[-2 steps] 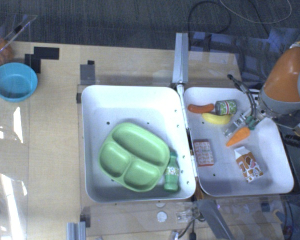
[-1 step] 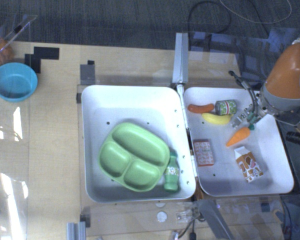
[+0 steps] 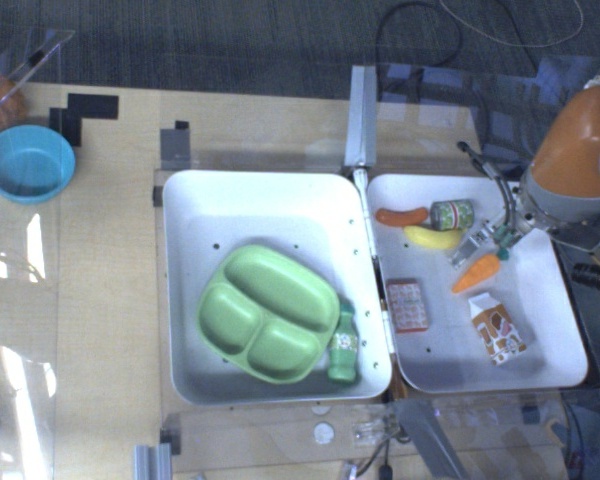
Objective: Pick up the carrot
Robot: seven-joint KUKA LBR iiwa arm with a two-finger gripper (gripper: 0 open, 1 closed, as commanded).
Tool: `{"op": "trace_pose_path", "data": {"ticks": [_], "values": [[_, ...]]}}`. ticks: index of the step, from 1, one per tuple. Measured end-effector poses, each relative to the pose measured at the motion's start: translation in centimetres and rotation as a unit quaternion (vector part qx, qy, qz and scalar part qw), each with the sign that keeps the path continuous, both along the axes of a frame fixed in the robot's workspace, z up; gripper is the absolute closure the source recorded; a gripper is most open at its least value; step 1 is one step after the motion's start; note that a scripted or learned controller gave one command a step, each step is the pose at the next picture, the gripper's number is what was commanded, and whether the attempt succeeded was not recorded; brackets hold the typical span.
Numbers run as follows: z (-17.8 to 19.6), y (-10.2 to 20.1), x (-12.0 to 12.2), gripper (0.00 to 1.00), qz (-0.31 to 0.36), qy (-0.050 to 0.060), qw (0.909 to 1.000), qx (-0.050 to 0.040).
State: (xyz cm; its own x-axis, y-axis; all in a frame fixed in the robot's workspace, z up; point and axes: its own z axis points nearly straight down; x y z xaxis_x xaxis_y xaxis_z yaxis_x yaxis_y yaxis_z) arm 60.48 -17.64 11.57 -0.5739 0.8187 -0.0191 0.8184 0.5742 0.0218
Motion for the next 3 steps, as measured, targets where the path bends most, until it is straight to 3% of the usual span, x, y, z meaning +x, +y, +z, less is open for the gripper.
{"op": "trace_pose_path", "data": {"ticks": [1,2,3], "values": [[-2.6,1.6,-0.2,0.00,0.024,0.009,0.9997,0.0000],[-1.3,1.7,0.1,1.00,0.025,0.004,0.9997,0.0001],[-1.3,1.7,0.1,0.00,0.025,0.004,0.9997,0.0001]]}}
